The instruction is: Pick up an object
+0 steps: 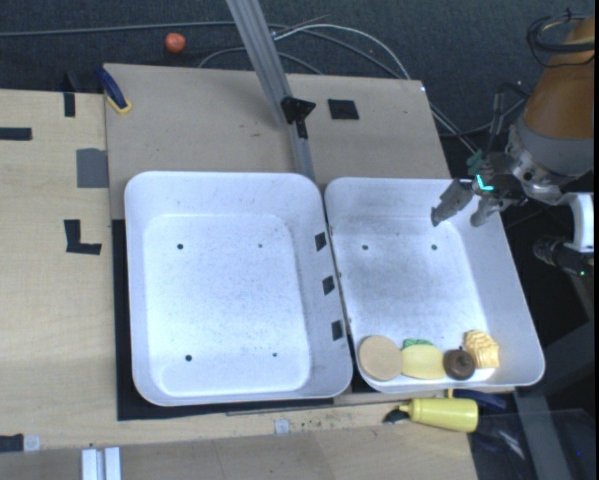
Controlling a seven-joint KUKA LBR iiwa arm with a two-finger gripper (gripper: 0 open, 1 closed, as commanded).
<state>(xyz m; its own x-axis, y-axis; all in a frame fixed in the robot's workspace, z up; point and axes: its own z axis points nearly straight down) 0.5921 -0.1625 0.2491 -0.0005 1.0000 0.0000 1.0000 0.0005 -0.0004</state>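
Arm poised over the right bin, nothing grasped yet.

On the table [219, 118], the left bin [224, 288] sits beside the right bin [429, 268], whose small items (tan disc [380, 357], yellow piece [422, 361], dark round piece [460, 365]) crowd its near edge, likely slid there. The end effector [462, 206] hovers at the far right rim, fingers spread, empty, well apart from them.
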